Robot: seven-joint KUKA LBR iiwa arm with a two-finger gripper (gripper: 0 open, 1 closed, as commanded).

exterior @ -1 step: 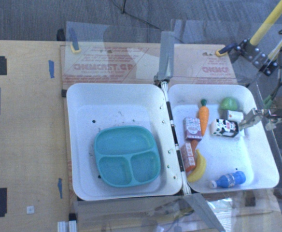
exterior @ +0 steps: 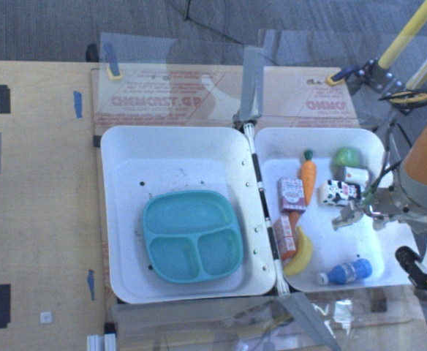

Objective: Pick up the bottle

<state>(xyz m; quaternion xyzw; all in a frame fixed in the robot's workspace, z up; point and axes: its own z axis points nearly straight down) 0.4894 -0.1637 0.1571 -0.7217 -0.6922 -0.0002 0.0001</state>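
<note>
The tool (exterior: pixel 347 216) hangs over the right bin (exterior: pixel 371 139) — nothing visibly held, its opening too blurred to tell. The bottle (exterior: pixel 347 272) lies on its side nearer the front wall, apart from the tool. Risk: the round bottle rolls — or a descent here strikes the milk carton (exterior: pixel 341 191).

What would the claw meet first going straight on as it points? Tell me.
Probably bare floor of the right bin, just left of the claw; beyond that, the banana. Depth is unclear.

Teal plate (exterior: pixel 192 235) in left bin (exterior: pixel 118 196); carrot (exterior: pixel 308 179) right.
</note>
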